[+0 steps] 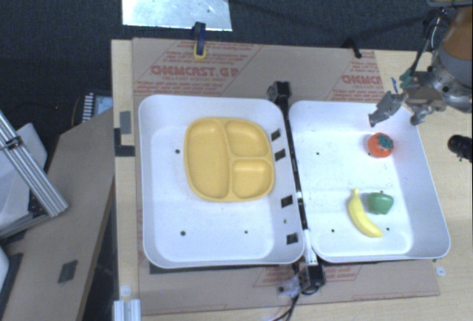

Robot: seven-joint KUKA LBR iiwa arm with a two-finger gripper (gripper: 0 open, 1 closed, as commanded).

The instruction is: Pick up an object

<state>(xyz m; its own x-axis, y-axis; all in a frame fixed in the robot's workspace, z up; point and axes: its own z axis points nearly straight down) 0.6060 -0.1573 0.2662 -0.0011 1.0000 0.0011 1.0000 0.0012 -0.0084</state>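
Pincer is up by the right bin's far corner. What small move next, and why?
Probably ease the pincer toward the near side and down over the tomato, the closest toy. It lies apart from the banana and green pepper, which touch each other.

**Open floor in the right bin, crowding along its right side**

The right bin (325,186) lay bare across its left and middle. A tomato (380,145) sat near the far right rim, with a banana (363,215) touching a green pepper (380,202) nearer the front. In the left bin (159,186), a yellow divided plate (228,159) took up the centre
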